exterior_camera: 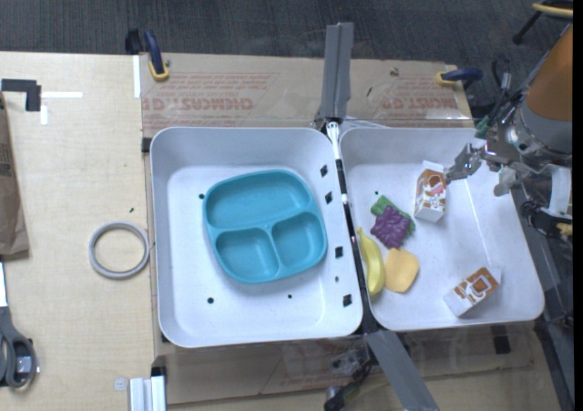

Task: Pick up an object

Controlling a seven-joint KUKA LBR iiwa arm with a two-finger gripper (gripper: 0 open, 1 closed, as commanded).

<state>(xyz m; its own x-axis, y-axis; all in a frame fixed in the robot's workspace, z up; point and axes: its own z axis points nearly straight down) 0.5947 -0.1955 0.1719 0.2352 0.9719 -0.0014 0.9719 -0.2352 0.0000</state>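
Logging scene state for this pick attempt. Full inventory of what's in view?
bins: 2, white, side by side on the bench
divided plate: 1, teal, three compartments, in the left bin
small cartons: 2, white with orange-brown print, right bin; one near the gripper, the other at the front right corner
grapes: 1 bunch, purple with green, right bin, left of centre
banana: 1, yellow, along the right bin's left wall
yellow-orange piece: 1, beside the banana
tape ring: 1, grey, bench left of the bins
scissors: 1 pair, bench's left edge
clamps: 2, blue and yellow, back edge
arm: 1, grey with orange band, right
gripper: 1, over the right bin's back right, by the carton
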